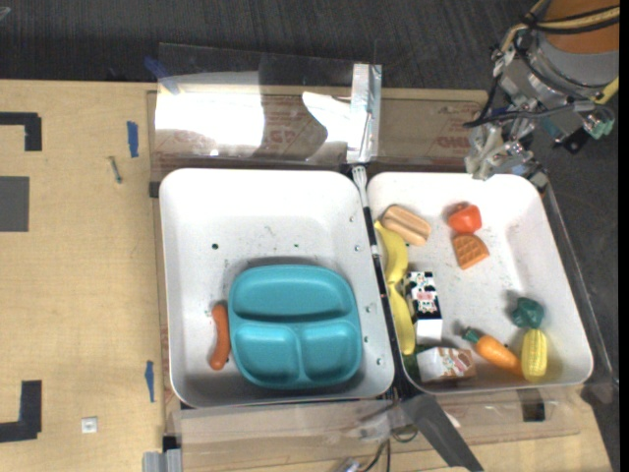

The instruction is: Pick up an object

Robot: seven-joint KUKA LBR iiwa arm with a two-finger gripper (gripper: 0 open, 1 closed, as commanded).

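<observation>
My gripper [498,157] hangs over the back rim of the right bin [565,264], open, with nothing between its fingers. Below it in that bin lie a red tomato [465,217] and an orange waffle piece [471,252], the nearest things to the gripper. A hot dog bun [405,224], a yellow banana [396,285], and a black-and-white carton [423,293] lie along the bin's left side. At the front are a white carton [444,363], a carrot [491,350], a corn cob [534,352], and a small green item [528,312].
The left bin [197,214] holds a teal divided tray [293,324] and an orange sausage [219,335] beside it. A clear plastic sheet [265,116] with a taped upright edge stands behind the bins. Cardboard bench top [69,264] lies to the left.
</observation>
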